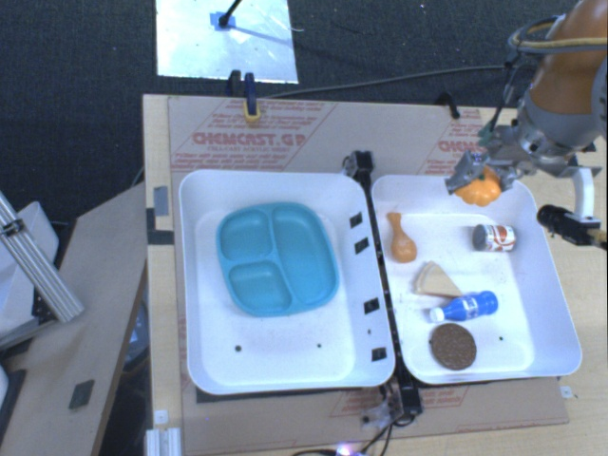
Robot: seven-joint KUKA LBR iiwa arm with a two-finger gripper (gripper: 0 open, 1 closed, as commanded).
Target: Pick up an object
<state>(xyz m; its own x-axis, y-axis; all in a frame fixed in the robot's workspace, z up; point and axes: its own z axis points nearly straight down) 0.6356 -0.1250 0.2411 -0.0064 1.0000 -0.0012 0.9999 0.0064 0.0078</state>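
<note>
The orange fruit (482, 192) was a rounded lump with no clear long axis; if anything, it lay slightly wider across the view than tall. It sat at the upper edge of the right bin (546, 297), over the back rim, and appeared raised above the bin floor.

The arm (568, 65) entered from the upper right, its orange band above the grey wrist, and sloped down and leftward to the gripper (475, 177). The fingers closed narrowly over the top of the orange fruit, which showed between and below them.

The fruit was bright orange, smooth, with a paler highlight on one side.

Inside the right bin lay a tan drumstick (401, 237), a small can (494, 237) on its side, a pale wedge (437, 279), a blue bottle (465, 306) on its side and a brown round cookie (453, 347). The left bin (204, 350) held a blue divided plate (277, 257).
</note>
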